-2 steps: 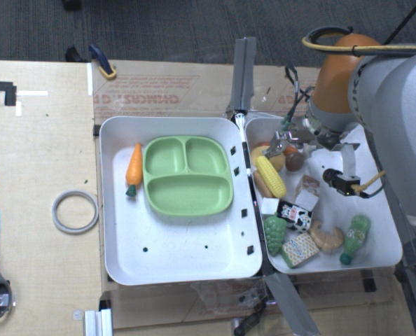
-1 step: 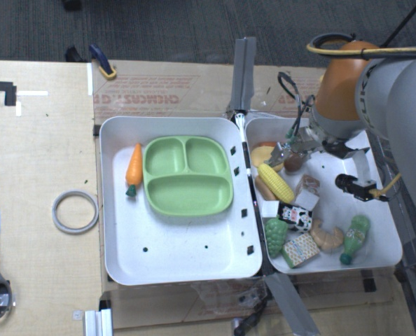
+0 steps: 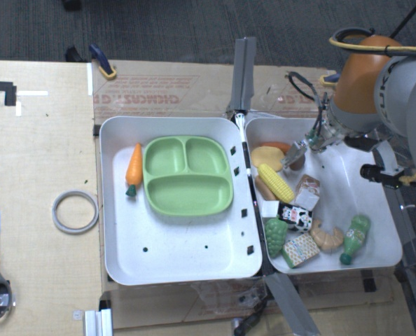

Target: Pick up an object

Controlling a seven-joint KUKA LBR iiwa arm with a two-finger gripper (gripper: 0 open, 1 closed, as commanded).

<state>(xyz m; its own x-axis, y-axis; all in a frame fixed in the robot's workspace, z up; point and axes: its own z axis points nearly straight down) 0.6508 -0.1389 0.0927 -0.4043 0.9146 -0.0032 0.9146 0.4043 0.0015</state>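
Two bins sit before me; my gripper [image 3: 295, 156] hangs over the right bin [image 3: 348, 166], near its 11 o'clock corner, just above the corn [image 3: 275, 183]. Whether it is spread or pinched I cannot tell from this angle. I judge the corn the nearest target: it lies in the bin's left half, long axis running from 10 to 4 o'clock, tip toward 4. It looks like light, stiff plastic, ribbed yet slick, so I would grip across its middle. Other toys crowd its lower end.
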